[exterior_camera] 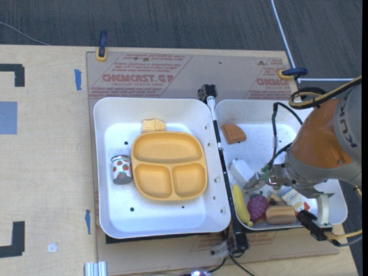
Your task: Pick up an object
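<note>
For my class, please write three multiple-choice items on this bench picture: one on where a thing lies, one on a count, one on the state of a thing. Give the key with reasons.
1. Where does the small printed can lie?
A. In the left bin, just left of the yellow tray
B. In the right bin, on the banana
C. On the cardboard behind the bins

2. How many compartments does the yellow tray have?
A. Two
B. Three
C. Five

3. How does the yellow tray lie?
A. Flat, open side up
B. Flipped upside down
C. Propped on edge against the bin wall

Key: 1 A, the can sits beside the tray's left rim inside the left bin. 2 B, one long section lies at the back and two smaller ones in front. 3 A, its hollows face the camera and it rests flat on the bin floor.
</note>
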You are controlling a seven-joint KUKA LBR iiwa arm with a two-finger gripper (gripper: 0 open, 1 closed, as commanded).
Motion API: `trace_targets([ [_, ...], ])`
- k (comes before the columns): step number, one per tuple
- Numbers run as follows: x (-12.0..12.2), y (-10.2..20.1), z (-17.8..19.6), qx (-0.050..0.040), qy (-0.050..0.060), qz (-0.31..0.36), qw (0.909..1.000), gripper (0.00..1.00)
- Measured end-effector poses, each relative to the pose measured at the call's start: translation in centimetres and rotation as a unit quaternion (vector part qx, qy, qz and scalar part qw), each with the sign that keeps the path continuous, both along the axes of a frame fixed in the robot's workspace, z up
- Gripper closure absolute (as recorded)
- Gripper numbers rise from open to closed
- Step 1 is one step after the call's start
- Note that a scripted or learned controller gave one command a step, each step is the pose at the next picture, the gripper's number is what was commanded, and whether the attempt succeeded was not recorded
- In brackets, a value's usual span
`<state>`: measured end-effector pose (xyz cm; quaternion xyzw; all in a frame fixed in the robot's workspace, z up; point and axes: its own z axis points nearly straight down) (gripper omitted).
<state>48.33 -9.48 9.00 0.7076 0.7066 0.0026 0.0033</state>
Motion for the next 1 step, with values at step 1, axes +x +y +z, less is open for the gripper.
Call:
trace_targets([
  [1, -0.04, -0.11, 0.01, 0.0004, -0.001, 0.001, 1.0, 0.0],
])
